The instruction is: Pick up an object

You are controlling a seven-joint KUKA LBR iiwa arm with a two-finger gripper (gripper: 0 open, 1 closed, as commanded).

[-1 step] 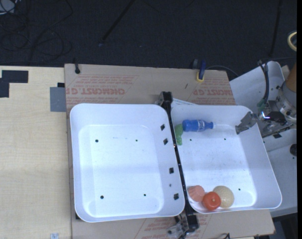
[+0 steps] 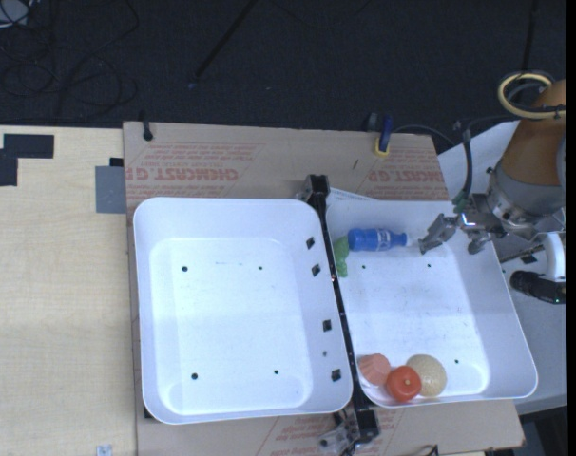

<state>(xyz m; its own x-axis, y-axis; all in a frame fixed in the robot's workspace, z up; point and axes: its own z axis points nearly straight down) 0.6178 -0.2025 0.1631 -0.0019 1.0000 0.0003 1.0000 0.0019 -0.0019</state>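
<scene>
Nearest the lens, at the front wall of the right bin (image 2: 516, 350), three small rounded things huddle: a glossy red-orange ball (image 2: 403, 383), a pale cream ball (image 2: 428, 373) touching it on the arm's side, and a soft pinkish lump (image 2: 373, 366) on its other side. All three lie well apart from the tool, toward the front of the desk.

The tool (image 2: 456, 233) hangs over the right bin's far corner on the arm's side, its two dark metal fingers spread apart with nothing between them. Above it rises the wrist with the smooth orange band (image 2: 535, 150).

Just beside the tool, away from the arm, a blue plastic bottle (image 2: 375, 240) with a white cap lies on its side near the bin's far wall. Past the bottle, a small translucent green piece (image 2: 340, 256) sits against the dark divider between the bins.

Farther the same way lies the left bin (image 2: 150, 255), smooth white plastic with rounded corners. Both bins rest on a brown cardboard sheet (image 2: 221, 160) bearing red print, laid on the pale wood-grain desk (image 2: 50, 302).
</scene>
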